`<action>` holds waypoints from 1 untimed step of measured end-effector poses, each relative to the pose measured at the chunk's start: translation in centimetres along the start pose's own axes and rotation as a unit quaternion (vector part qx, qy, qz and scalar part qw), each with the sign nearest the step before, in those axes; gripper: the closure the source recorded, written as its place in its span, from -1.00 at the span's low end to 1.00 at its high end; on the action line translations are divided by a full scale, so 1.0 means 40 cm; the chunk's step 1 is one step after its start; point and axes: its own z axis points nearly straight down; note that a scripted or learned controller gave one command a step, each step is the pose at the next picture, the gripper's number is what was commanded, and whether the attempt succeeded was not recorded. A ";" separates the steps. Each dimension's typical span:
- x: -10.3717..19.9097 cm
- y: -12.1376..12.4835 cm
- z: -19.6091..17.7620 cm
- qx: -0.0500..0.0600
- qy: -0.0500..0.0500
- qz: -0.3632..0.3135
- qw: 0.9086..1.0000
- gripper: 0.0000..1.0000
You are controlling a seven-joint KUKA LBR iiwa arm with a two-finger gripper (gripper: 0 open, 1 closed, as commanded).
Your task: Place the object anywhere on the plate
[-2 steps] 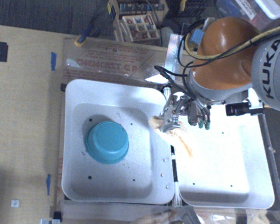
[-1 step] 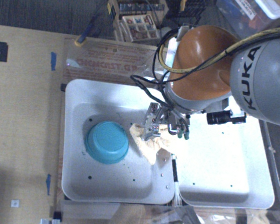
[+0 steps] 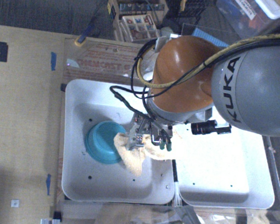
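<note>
A round blue plate (image 3: 102,141) lies in the left white bin (image 3: 81,102), towards its left side. A crumpled cream cloth (image 3: 135,159) lies just right of the plate, and its left edge overlaps the plate's right rim. My gripper (image 3: 149,140) hangs straight over the cloth's upper part, down at the cloth. The grey arm with its orange band (image 3: 184,74) reaches in from the right and hides the back of the bin.
The right white bin (image 3: 224,164) sits beside the left one, with a dividing wall (image 3: 175,181) between them. Black cables (image 3: 126,100) loop off the wrist over the left bin. Boxes and clutter stand beyond the bench's back edge.
</note>
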 end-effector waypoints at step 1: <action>0.000 0.000 -0.001 0.000 0.000 0.000 1.000 -1.00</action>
